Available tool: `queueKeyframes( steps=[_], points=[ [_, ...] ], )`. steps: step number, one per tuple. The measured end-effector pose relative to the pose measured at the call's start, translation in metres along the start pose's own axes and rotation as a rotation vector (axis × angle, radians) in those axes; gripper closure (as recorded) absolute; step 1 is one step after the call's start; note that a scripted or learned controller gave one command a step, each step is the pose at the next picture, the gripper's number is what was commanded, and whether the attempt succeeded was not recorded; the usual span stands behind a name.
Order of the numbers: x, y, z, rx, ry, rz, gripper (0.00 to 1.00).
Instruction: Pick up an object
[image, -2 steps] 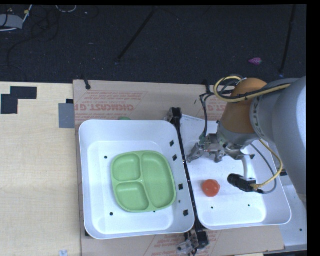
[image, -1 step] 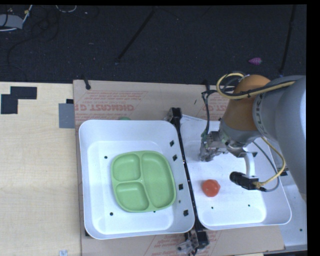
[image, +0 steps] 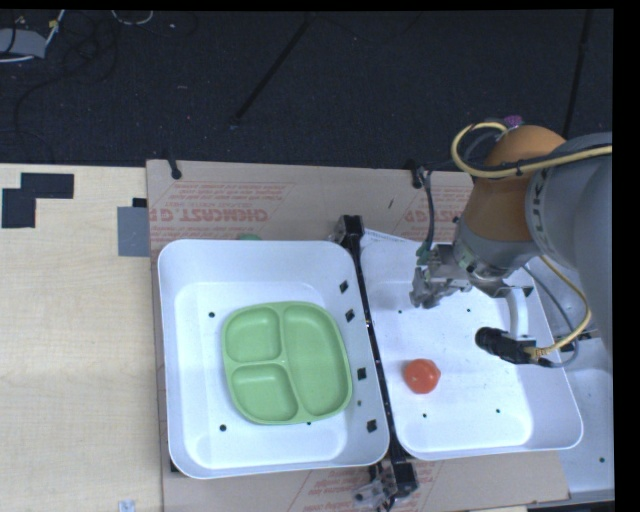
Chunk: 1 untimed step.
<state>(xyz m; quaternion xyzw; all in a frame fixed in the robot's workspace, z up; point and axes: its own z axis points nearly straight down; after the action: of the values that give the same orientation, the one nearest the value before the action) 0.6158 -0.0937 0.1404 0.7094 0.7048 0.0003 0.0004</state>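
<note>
1. Left bin (image: 190, 300), frame centre-left: you've got a green divided plate (image: 286, 362) lying flat in it.
2. Right bin (image: 560, 425): orange-red ball (image: 421, 376) near its lower left, alone.
3. Pincer (image: 430, 292) at that bin's upper part, well apart from the ball; open or closed, can't tell.

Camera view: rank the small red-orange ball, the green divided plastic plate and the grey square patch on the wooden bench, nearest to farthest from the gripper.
1. Small red-orange ball: right bin, just below the gripper.
2. Green divided plastic plate: left bin, across the divider.
3. Grey square patch: on the wooden bench, beyond the left bin.
</note>
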Motion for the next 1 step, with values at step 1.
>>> queueKeyframes(
  steps=[1],
  points=[
    [0.0023,-0.0082,-0.049,-0.001,0.0,-0.002,1.0]
  ],
)
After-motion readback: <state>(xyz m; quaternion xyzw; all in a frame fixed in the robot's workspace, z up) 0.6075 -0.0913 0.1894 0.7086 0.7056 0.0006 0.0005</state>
